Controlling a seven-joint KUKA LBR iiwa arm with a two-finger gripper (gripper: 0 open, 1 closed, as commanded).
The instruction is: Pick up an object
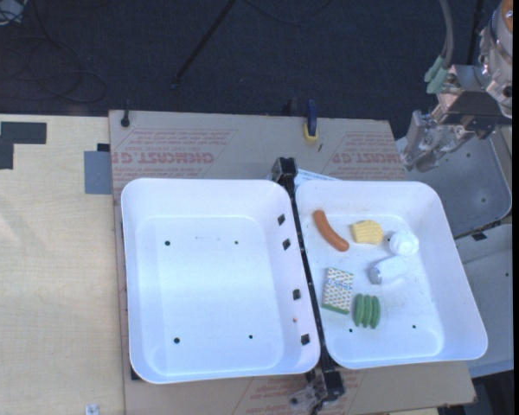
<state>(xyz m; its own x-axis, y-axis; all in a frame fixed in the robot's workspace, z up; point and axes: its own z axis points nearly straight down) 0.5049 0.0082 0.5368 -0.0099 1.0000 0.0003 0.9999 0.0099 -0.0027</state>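
Note:
The right bin [454,258] holds several small objects: an orange sausage [330,230], a yellow corn piece [367,232], a white bottle [403,244], a small grey piece [375,274], a green-and-white checked block [337,289] and a green pea pod [367,310]. My gripper [421,152] hangs above the bench beyond the right bin's far right corner, well apart from all the objects. Nothing shows between its fingers.
The left bin [138,275] sits beside the right one, joined by a black clip strip [296,266]. Both rest on a cardboard sheet [208,150]. A yellow and blue clamp [310,128] stands at the sheet's far edge. Light wood bench lies to the left.

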